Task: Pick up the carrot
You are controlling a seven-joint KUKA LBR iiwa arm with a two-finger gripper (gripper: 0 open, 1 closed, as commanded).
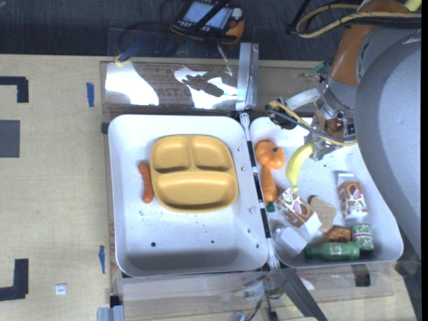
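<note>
The carrot (pixel 268 183) is a slim orange piece with a green end. It lies along the left wall of the right bin (pixel 384 219), just below a small orange pumpkin (pixel 270 154). My gripper (pixel 318 139) hangs at the end of the grey arm over the upper middle of the right bin, up and to the right of the carrot and well apart from it. Its tip is right above the top end of a yellow banana (pixel 298 164). Cables and the wrist body cover the tip.
The left bin (pixel 127 233) holds a yellow divided plate (pixel 194 172) with a red-orange sausage (pixel 146 182) beside it. Below the banana lie small cartons (pixel 296 209), a bread slice (pixel 325 212), a green bottle (pixel 332 251) and a can (pixel 362 236).
</note>
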